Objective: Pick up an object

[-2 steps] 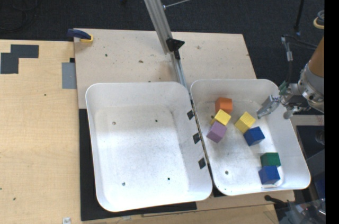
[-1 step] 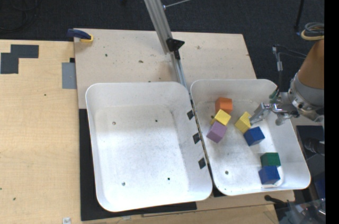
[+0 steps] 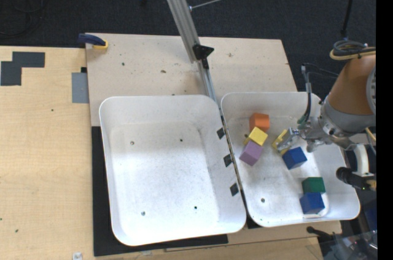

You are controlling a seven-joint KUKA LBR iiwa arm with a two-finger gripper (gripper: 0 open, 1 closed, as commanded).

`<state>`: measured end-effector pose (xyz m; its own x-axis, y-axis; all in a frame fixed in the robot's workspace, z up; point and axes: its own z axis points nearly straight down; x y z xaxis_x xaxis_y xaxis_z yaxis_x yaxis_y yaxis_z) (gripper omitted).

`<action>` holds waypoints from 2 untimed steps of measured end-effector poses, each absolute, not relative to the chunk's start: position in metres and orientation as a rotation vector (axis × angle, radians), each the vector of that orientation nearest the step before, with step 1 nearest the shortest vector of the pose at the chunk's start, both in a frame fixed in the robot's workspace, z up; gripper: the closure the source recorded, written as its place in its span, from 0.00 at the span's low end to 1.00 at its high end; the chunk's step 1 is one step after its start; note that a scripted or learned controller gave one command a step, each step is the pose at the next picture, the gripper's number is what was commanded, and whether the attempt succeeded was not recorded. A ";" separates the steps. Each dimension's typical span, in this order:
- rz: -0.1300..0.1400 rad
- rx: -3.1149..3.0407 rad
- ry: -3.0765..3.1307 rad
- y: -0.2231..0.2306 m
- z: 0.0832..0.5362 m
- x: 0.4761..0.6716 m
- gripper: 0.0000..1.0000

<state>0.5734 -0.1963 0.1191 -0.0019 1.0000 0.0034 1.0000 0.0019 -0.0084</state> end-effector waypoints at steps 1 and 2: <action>0.003 -2.222 -2.215 -0.198 0.132 0.574 1.00; -0.002 -2.221 -2.225 -0.189 0.185 0.577 1.00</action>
<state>0.5768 -0.1888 0.1848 -0.0017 1.0000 -0.0003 1.0000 0.0017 0.0025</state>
